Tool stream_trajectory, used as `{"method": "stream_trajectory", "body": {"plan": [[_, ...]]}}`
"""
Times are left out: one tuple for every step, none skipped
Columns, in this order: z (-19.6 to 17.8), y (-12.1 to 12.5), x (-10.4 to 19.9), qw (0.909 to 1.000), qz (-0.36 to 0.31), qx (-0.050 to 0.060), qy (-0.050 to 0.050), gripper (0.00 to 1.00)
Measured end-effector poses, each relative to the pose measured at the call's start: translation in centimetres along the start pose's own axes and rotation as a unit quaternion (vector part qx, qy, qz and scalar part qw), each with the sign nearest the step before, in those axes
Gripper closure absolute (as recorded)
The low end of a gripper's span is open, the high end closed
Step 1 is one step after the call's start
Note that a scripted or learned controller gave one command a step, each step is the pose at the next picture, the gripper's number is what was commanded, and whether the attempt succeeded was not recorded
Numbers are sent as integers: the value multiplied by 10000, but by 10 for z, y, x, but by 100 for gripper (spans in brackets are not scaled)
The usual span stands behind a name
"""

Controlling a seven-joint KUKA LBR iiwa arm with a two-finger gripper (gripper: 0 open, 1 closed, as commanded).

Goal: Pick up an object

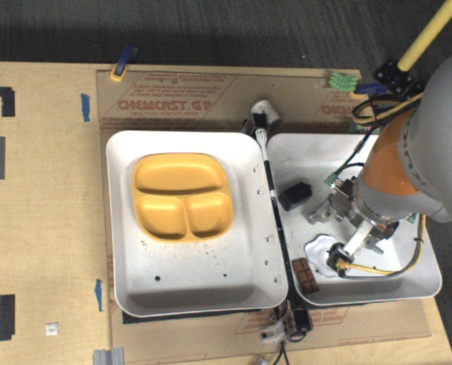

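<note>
A small black block (294,195) lies in the right bin (302,152), near its left wall. My gripper (323,211) hangs low in that bin just right of the block, under the grey arm with the orange band (386,175). Nothing shows between its tips. A brown ridged bar (306,274) rests at the right bin's front left corner. A yellow divided tray (183,195) sits in the left bin (127,265), toward its back.
The two bins meet along a raised middle rim (273,211). The arm covers most of the right bin's right half. A cardboard sheet (173,97) lies under both bins on the wooden bench.
</note>
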State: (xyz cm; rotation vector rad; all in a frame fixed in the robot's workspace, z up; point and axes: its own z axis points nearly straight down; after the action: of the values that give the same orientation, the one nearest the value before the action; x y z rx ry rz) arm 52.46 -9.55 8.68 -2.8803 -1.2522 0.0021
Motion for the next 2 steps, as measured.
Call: {"method": "stream_trajectory", "body": {"plan": [[2, 27, 23, 9979, -650, -11, 4, 0], [2, 39, 38, 9888, -1492, -19, -1, 0]]}}
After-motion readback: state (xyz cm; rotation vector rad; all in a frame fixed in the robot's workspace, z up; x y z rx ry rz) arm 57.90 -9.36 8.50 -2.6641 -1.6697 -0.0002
